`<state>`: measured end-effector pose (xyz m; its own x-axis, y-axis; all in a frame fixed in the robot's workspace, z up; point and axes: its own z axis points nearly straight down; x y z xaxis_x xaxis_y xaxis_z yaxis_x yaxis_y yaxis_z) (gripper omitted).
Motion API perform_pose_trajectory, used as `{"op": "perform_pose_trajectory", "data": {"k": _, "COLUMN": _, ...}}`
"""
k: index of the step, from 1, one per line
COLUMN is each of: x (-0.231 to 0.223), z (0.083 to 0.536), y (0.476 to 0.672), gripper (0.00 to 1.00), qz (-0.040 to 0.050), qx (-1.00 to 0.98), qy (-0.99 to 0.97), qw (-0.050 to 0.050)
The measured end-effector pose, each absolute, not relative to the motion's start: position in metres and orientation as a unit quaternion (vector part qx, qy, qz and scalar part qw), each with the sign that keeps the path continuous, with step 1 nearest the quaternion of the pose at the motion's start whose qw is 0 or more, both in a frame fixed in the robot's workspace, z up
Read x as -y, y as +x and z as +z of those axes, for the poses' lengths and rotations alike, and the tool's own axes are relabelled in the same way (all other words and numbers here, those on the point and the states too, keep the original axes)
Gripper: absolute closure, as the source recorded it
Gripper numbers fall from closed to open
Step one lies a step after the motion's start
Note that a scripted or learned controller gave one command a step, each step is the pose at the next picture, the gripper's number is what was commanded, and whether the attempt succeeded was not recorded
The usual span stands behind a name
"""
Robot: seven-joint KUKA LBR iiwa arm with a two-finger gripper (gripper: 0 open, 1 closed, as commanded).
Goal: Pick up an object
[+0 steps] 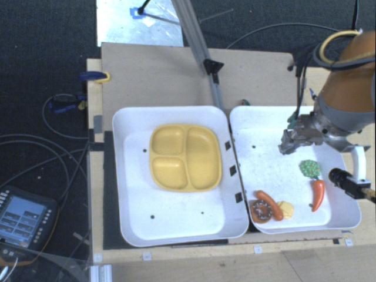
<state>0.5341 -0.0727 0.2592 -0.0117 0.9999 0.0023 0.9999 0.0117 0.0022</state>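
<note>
Right bin (247,157) is the landmark. Pincer (289,145) hangs over its upper middle, reaching in from the arm (346,93) on the right; cannot tell from this slant how it is set, and nothing is visibly held.

Candidate things sit toward the bin's lower right: green leafy toy (309,168) just below and right of the pincer; red-orange chili pepper (318,194) directly under the green piece, near the bin's right wall; sausage (268,202) at the lower middle, lying diagonally and touching a brown donut (259,211) on its lower left; small yellow piece (286,208) just beside the sausage's right end.

Left of the right bin: second bin (176,231) with a yellow divided plate (185,157) in the middle.

Handling guess: all look like light plastic play food, stiff, smooth, probably slippery. The pepper is isolated, so easiest; grip across its narrow middle, not along its length. Sausage and donut are crowded, risk of nudging both. The green piece looks flat, harder to pinch.
</note>
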Motion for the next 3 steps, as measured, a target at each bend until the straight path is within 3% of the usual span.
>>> {"op": "perform_pose_trajectory", "data": {"k": 3, "x": -0.083, "z": 0.265, "y": 0.531, "gripper": 1.0, "qz": -0.0014, "qx": 0.711, "qy": -0.703, "qw": 0.0}}
